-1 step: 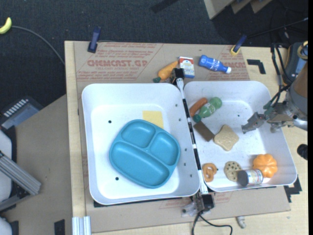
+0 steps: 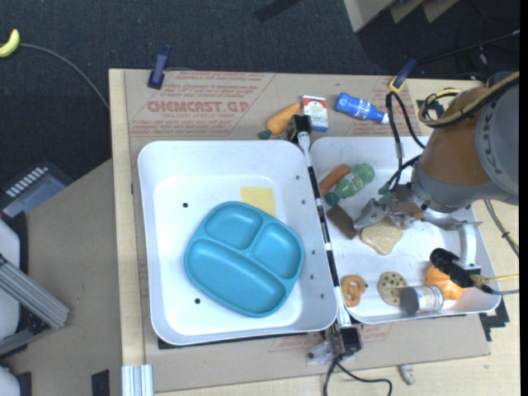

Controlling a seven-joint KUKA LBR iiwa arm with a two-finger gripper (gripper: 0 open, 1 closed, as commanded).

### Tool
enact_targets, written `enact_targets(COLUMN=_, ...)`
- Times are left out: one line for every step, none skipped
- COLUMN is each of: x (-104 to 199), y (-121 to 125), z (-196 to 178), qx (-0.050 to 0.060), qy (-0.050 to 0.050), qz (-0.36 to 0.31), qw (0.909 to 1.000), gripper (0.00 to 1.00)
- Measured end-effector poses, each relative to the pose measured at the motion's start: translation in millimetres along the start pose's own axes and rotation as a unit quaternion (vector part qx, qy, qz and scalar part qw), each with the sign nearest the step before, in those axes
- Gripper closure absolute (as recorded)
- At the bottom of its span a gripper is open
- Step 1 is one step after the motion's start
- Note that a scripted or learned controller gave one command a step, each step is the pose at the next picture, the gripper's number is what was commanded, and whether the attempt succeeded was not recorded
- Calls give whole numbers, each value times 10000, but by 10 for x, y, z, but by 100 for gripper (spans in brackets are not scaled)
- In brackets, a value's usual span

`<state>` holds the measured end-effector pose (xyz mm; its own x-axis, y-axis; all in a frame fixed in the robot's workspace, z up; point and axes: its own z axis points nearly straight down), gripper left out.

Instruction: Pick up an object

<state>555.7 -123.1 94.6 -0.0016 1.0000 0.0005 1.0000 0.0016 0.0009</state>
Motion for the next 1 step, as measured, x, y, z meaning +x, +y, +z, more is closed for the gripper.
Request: enact_targets(x=-252, y=-748, z=105, qx=17, qy=-3, qz=18, qw=10000, gripper=0)
